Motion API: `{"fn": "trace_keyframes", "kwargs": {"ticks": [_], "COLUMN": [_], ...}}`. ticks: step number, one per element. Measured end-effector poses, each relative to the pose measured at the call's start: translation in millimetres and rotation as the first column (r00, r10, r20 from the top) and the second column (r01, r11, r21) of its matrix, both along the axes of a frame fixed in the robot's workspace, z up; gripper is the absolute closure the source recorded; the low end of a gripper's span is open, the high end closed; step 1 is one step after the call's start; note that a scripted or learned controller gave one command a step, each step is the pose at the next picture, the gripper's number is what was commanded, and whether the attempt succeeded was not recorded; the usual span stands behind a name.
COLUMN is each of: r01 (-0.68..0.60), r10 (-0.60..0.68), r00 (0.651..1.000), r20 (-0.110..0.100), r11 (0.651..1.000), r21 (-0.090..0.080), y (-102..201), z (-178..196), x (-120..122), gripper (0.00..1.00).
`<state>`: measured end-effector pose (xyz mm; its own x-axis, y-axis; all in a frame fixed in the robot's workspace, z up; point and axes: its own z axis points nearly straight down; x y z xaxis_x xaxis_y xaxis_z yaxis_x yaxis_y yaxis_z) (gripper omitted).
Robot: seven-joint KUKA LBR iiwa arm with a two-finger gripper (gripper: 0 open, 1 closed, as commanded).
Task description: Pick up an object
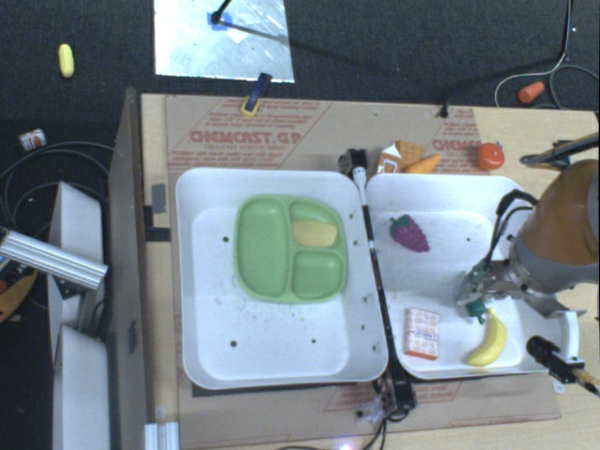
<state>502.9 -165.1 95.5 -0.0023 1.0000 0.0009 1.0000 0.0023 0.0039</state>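
- The arm runs off the right edge, so most of it is cut off.
- The gripper is small and blurry; its tips cannot be made out.
- The yellow thing in the green tray is too blurry to name.
- The writing on the little packet is too small to read.

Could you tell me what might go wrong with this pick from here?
The gripper hangs just above the banana, which lies near the right bin's front wall, so a finger could hit the wall. The curved banana may roll from a grasp. The card lies close by and could get nudged.
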Motion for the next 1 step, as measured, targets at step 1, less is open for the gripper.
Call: {"fn": "trace_keyframes", "kwargs": {"ticks": [1], "r01": [-0.007], "r10": [0.007], "r00": [1.0], "r20": [-0.001], "r11": [1.0], "r21": [-0.001], "y": [56.1], "z": [-11.6], "x": [30.3], "gripper": [1.0]}}
